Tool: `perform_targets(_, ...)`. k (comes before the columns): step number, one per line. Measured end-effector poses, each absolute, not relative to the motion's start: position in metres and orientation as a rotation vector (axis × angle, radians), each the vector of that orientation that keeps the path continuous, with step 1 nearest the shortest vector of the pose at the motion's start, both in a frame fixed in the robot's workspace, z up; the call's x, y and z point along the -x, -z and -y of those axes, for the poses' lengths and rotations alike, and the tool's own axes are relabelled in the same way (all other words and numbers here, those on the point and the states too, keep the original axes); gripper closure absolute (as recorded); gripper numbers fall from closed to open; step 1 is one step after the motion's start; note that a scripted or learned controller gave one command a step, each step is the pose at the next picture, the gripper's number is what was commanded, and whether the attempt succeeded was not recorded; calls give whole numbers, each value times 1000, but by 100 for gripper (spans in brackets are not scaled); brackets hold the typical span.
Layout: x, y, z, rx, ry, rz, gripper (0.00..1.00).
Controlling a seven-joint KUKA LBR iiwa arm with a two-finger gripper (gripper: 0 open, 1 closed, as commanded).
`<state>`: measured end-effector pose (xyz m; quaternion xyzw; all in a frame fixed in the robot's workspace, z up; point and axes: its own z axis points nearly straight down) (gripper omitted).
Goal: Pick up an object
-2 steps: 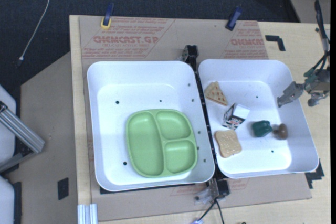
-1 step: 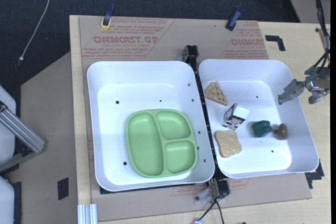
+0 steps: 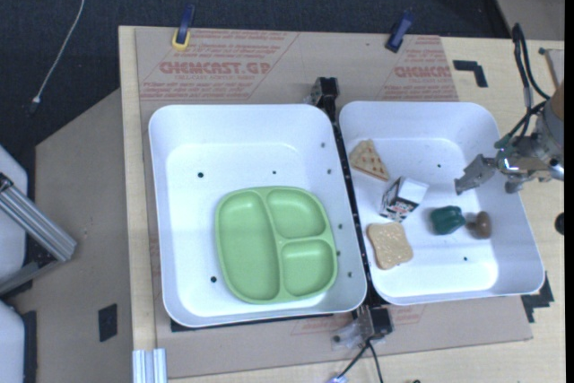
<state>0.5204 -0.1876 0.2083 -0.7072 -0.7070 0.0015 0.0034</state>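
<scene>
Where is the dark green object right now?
In the camera view, the dark green object lies in the right bin, toward its right side, beside a small brown object and right of the small white carton.

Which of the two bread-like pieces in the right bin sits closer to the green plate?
The squarish toast slice at the bin's lower left, nearest the green plate. The triangular piece lies higher up.

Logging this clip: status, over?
Gripper above right bin, nothing between fingers. Green object lies free below it. Brown piece alongside.
</scene>
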Motion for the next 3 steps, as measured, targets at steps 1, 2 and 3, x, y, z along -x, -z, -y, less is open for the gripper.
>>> perform_targets(1,-517,-144,186,2216,-6,2216,0)
perform_targets(2,-516,-90,185,2217,-4,2216,0)
perform_targets(3,-518,-104,186,2222,0,2221,100)
